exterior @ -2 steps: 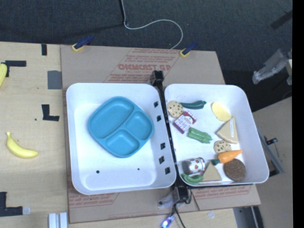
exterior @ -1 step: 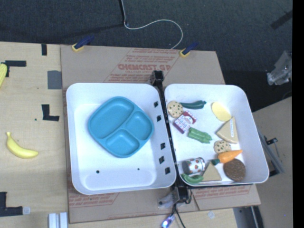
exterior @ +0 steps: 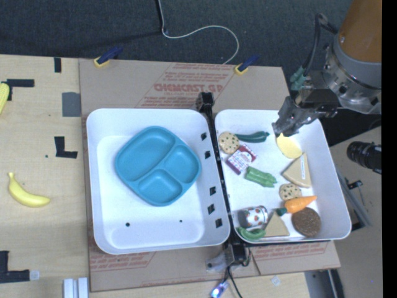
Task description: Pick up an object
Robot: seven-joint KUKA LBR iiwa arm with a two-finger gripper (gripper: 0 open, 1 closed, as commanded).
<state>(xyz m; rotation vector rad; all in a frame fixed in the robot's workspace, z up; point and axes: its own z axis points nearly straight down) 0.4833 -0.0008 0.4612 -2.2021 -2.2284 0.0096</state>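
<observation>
Gripper [exterior: 286,128] sits over the upper right part of the right bin [exterior: 332,166], tips just above a pale yellow disc-shaped piece [exterior: 288,146]. Can't tell the finger state from this angle, and nothing is visibly between the fingers. Arm comes in from the right, orange band at the top corner.

Right bin contents: chocolate-chip cookie [exterior: 228,143] upper left, dark green pepper [exterior: 252,136] beside it, red-and-white packet [exterior: 240,160] below those, green pickle-like piece [exterior: 260,177] mid-bin. Sandwich wedge [exterior: 299,171] to the right, just under the yellow disc. Second cookie [exterior: 289,192], carrot [exterior: 299,203] and a brown round patty [exterior: 306,221] at lower right. Small can [exterior: 253,216], a green leafy bit [exterior: 250,233] and another wedge [exterior: 276,227] along the bottom edge.

Left bin [exterior: 99,166] holds a blue three-compartment plate [exterior: 157,165], lying flat, roughly centred.

Outside the bins: a banana [exterior: 26,192] on the bench at far left, well apart from everything
</observation>
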